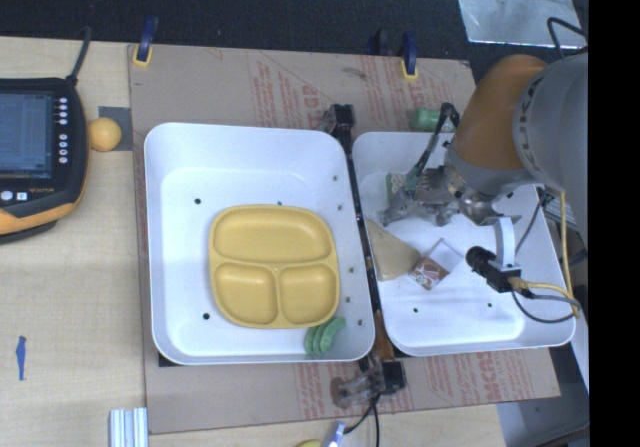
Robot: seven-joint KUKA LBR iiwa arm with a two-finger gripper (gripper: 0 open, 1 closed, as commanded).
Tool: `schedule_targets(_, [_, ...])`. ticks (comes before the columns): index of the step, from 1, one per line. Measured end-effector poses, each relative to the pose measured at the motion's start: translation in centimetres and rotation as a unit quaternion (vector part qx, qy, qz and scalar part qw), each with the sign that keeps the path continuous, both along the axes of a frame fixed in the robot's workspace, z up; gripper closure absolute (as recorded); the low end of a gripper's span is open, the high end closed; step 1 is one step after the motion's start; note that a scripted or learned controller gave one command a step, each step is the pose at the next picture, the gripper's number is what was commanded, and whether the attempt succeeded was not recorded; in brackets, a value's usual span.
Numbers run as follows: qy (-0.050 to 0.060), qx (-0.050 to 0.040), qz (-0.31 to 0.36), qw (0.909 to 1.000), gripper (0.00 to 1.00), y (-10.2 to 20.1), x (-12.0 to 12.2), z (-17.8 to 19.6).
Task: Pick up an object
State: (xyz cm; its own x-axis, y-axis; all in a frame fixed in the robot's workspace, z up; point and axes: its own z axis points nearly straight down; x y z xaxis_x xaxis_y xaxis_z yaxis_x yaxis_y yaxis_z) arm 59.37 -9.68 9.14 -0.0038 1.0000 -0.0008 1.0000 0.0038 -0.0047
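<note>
The tool (400, 203), grip state unclear, hangs in the right bin (470, 330) just above the tan wedge (392, 253).

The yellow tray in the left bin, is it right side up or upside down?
Right side up: the yellow tray lies flat in the left bin, its three hollow compartments facing upward.

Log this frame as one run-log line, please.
gripper low in right bin | grasp: unclear | tan wedge, small packet beside it | yellow tray left bin
</note>
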Motion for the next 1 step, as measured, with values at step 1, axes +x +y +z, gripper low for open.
schedule_targets(1, [-0.001, 0.0007, 0.000, 1.0000, 0.00, -0.85, 5.18, 0.08])
